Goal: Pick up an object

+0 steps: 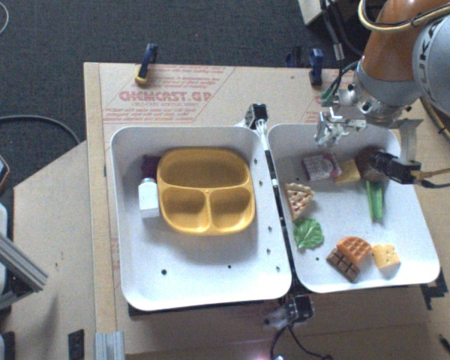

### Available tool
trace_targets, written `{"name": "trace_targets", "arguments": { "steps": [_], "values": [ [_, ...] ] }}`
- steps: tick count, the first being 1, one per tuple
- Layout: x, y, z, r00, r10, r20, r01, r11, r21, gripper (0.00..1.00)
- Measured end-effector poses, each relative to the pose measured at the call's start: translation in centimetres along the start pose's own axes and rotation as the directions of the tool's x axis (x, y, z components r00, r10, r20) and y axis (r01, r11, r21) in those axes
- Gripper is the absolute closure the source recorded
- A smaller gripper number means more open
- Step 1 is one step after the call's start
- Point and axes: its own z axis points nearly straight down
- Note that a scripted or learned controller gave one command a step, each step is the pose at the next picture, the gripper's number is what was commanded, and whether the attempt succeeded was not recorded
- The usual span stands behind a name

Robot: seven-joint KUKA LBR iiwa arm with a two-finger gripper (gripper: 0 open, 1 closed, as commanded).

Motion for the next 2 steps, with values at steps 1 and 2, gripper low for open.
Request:
{"name": "trace_targets", "arguments": {
  "steps": [1, 2],
  "values": [
    [-0.5, -0.6, 0.3, 1.0, 0.001, 0.0, -0.001, 1.0, 0.0, 1.0],
    [-1.1, 0.0, -1.6, 1.0, 0.0, 0.002, 0.0, 1.0, -0.008, 1.0]
  ]
}}
